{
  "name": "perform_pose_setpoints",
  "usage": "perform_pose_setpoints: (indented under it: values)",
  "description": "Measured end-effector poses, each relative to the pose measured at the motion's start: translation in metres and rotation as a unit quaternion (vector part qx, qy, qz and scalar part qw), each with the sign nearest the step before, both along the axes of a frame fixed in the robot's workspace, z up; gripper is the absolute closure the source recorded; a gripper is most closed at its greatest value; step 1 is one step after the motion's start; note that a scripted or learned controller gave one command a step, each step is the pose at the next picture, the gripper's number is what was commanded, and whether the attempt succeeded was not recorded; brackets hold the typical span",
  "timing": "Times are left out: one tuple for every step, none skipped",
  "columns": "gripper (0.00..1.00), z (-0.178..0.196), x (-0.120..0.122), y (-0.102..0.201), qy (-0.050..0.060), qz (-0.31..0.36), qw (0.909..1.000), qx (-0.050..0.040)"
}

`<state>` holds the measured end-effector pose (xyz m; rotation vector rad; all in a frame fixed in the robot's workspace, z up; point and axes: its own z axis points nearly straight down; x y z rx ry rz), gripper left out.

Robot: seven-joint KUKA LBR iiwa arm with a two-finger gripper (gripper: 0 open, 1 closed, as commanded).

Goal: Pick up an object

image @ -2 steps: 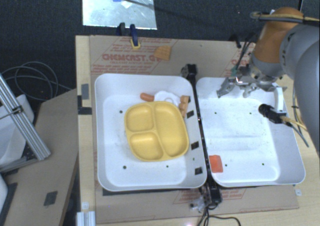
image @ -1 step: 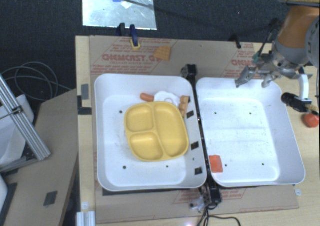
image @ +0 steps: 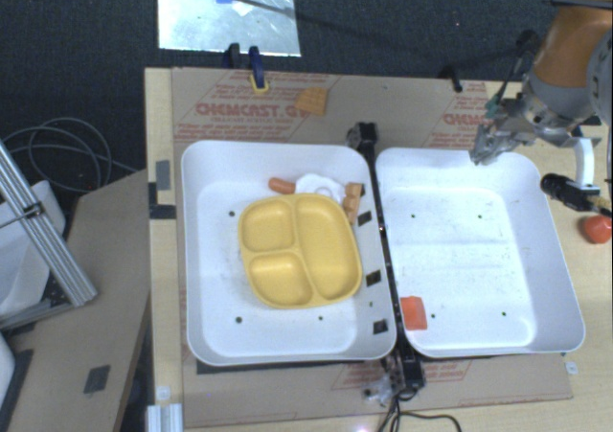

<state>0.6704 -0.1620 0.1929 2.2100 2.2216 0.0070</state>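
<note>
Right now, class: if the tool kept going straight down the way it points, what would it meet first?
Most likely the back rim of the right bin, near its far corner. The tool hangs about over that edge, though depth is hard to judge.

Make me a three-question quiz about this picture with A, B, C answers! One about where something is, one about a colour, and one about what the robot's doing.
1. Where is the yellow tray?
A. left bin
B. right bin
C. on the floor

2. What colour is the small block in the right bin?
A. blue
B. orange
C. green

3. Where is the gripper?
A. touching the tray
B. above the right bin's far edge
C. over the block

Answers:
1 A, it lies in the left bin.
2 B, it looks orange.
3 B, it hangs by that rim.
</note>
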Motion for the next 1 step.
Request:
perform_pose_setpoints:
  values:
    - [0.0,-0.0005,-0.0002,0.0,0.001,0.0,1.0,-0.0003]
